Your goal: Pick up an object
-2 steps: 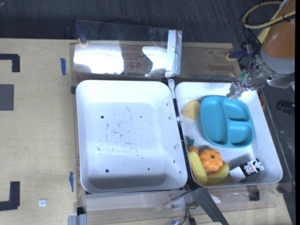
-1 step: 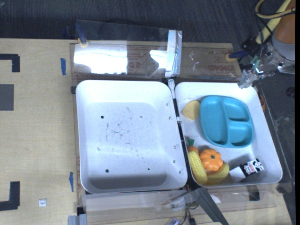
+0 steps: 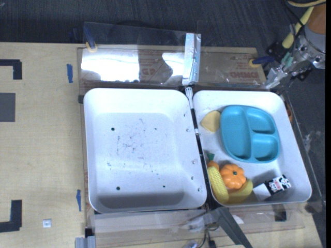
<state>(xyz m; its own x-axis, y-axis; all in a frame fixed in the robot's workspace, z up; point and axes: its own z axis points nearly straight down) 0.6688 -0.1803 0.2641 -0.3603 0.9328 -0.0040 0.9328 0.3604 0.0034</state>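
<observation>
Holding the tool [image 3: 283,72] above the far right corner of the right bin [image 3: 297,138], with nothing picked yet.

I cannot tell whether the tool is wide or narrow; it sits well apart from every object. I count two bins: the left bin [image 3: 98,138] and the right one, which carries one blue divided plate [image 3: 249,133], one pale yellow piece [image 3: 210,121] touching the plate's left edge, one orange pumpkin [image 3: 233,175], one corn cob [image 3: 217,182], one yellow item [image 3: 246,189] under the pumpkin, and one small black-and-white object [image 3: 277,184] near the front right corner. Risks, in my judgement: the pumpkin, corn and yellow item lie bunched together, so a descent there could clip a neighbour; the plate is broad and shallow and may slip; the small object lies close to the wall.
</observation>
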